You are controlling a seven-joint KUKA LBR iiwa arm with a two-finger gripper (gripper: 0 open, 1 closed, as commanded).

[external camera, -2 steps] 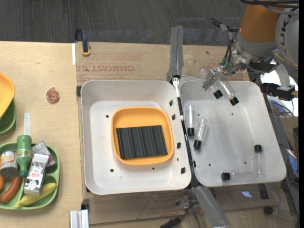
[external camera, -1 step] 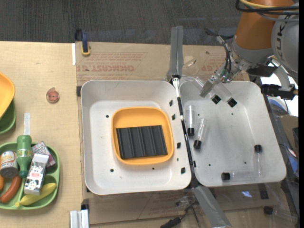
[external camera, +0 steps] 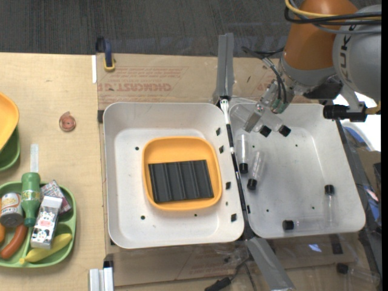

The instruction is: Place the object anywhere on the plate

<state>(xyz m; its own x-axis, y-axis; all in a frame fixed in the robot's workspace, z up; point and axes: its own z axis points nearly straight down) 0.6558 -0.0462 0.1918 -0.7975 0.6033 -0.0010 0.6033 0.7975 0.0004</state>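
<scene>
In the camera view, the gripper [external camera: 271, 123] is seen at upper right, over the right bin's [external camera: 339, 220] back-left corner; its fingers are spread, nothing between them. The yellow plate [external camera: 182, 149], bearing a dark ribbed object [external camera: 183, 181], lies centre-frame in the left bin [external camera: 121, 223].

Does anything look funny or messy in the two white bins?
One thing looks odd: the yellow plate in the left bin has a dark ridged slab covering its middle. It sits straight. The hand hangs over the right bin. Nothing looks spilled or broken.
</scene>
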